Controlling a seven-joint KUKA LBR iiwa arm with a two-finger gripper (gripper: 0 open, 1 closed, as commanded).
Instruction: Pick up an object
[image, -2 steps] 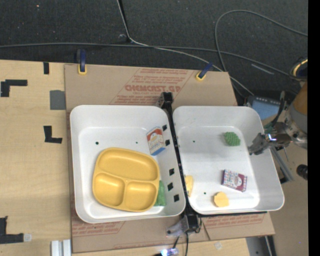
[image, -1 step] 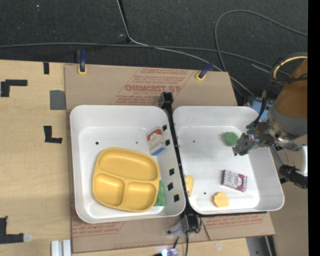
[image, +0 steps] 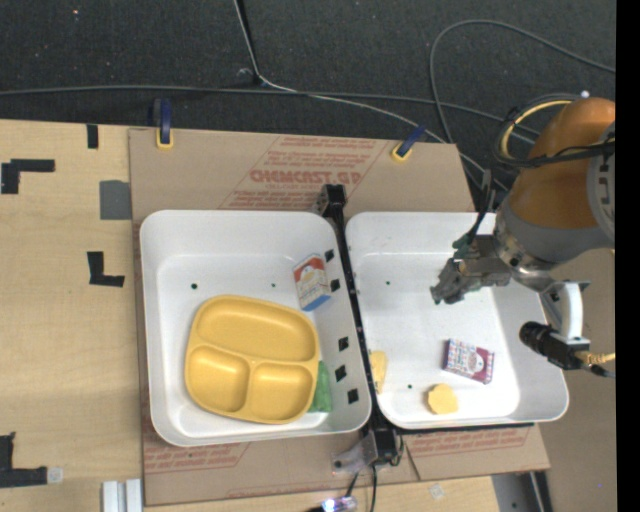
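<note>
Two shallow white plastic bins sit side by side on a brown cardboard sheet (image: 300, 165). The left bin (image: 160, 300) holds a yellow three-compartment plastic tray (image: 250, 357), a small red, white and blue carton (image: 313, 282) leaning near the divider, and a green object (image: 321, 388) wedged between the tray and the bin's right wall. The right bin (image: 400, 240) holds a small purple and white printed packet (image: 468, 360), a yellow rounded block (image: 442, 399) near the front wall, and a pale yellow piece (image: 377, 368) against the left wall. The dark two-finger gripper (image: 447, 288) hangs above the right bin's middle, apart from the packet; its jaws appear pressed together, with nothing between them.
</note>
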